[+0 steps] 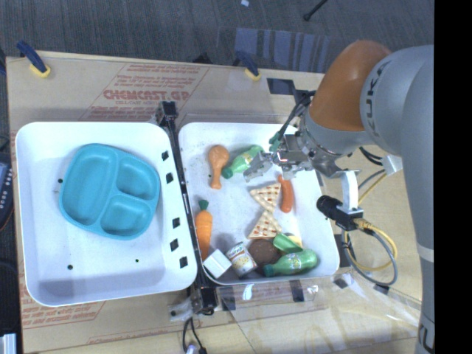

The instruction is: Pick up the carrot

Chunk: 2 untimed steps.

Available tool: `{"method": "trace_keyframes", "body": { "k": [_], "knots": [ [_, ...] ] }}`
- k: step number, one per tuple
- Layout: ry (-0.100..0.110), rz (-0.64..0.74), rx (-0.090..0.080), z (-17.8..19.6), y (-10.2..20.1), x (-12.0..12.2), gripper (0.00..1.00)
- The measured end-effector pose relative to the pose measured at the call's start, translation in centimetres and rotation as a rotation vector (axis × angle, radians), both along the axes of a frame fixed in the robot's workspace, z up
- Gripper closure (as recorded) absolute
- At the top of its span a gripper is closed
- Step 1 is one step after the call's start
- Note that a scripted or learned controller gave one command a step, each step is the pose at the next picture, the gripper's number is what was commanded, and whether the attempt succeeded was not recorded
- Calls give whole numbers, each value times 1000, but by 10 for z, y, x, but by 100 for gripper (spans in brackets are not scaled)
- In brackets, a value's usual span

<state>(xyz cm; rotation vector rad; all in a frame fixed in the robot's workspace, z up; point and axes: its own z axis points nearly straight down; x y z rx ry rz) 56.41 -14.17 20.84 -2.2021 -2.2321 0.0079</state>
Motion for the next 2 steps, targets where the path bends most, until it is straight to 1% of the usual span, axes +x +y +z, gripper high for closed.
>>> {"method": "trace_keyframes", "body": {
  "k": [1,2],
  "knots": [
    [-13,28,-5,-103,39,64,0],
    [3,-102,-2,-118,35,4,0]
  ]
}}
